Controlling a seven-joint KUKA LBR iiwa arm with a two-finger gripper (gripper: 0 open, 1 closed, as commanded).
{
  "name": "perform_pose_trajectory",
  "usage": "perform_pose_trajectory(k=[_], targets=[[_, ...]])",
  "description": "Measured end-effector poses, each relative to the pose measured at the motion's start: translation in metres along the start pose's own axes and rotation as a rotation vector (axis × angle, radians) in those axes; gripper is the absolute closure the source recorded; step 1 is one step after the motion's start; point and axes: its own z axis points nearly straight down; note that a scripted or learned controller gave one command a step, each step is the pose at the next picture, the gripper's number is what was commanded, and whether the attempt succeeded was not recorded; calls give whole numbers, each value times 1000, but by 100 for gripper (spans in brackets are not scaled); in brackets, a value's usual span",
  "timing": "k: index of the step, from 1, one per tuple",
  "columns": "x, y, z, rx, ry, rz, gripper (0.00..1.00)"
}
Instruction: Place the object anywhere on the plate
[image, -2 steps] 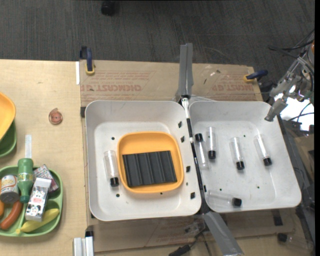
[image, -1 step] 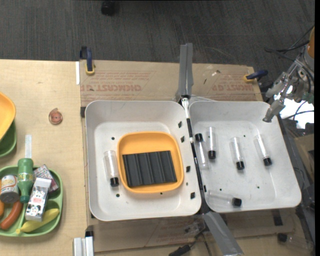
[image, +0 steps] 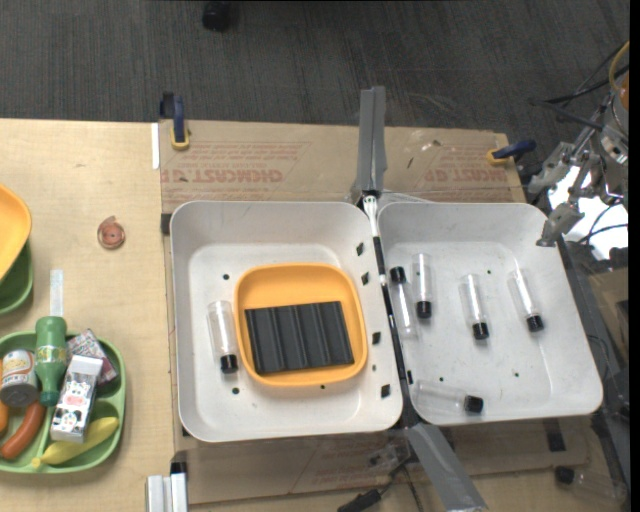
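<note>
1. On the cardboard sheet (image: 240, 160) beyond the left bin I can read a red print, upside down from my view: "CHEMCAST".
2. The same red print sits on the cardboard (image: 450, 160) beyond the right bin, also upside down.
3. The small carton (image: 72, 395) on the green tray at near left has markings I cannot read.

At the right edge, pale metal robot parts (image: 575, 185) carry thin dark cables and a bright glare patch.
</note>
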Motion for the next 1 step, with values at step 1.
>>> perform_pose_trajectory(k=[1], targets=[[-4,2,10,-1,1,-147,0]])
